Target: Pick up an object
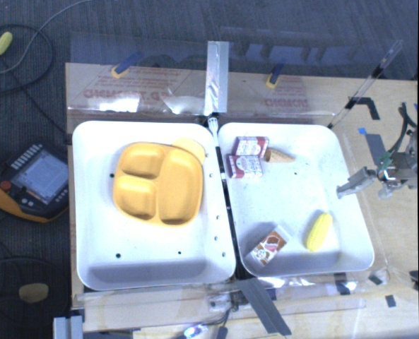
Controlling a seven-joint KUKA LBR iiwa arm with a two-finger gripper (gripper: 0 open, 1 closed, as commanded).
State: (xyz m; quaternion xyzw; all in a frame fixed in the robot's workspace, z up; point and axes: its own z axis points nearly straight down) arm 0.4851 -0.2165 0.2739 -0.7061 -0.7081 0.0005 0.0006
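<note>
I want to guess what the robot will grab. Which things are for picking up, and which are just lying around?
For picking up:
- yellow divided tray in the left bin
- two small cartons, a beige piece, a yellow corn toy and a snack packet in the right bin

Just lying around:
- orange handheld controller on the floor
- cables
- clamps

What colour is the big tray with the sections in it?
Yellow-orange. The tray shows best in the camera view, in the left bin.
</note>
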